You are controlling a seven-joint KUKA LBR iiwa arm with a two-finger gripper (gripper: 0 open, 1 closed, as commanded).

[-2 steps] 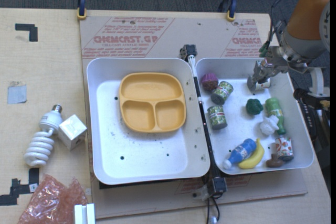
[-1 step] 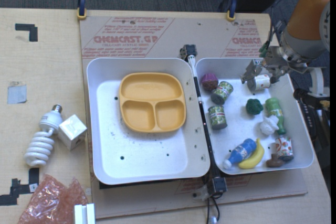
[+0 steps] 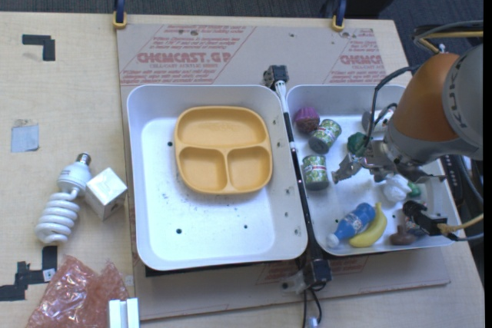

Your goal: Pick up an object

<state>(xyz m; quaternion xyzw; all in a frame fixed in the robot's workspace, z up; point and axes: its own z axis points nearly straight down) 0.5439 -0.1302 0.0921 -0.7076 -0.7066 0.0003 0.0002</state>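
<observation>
Approach step. Jaws (image 3: pixel 355 165) low in right bin (image 3: pixel 347 250), spread open, holding nothing. Green can (image 3: pixel 314 170) just left of them. Next: centre over can, descend, close.

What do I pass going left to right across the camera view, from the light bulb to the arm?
Spiral light bulb → white cube → yellow divided plate → purple ball → banana → gripper.
</observation>
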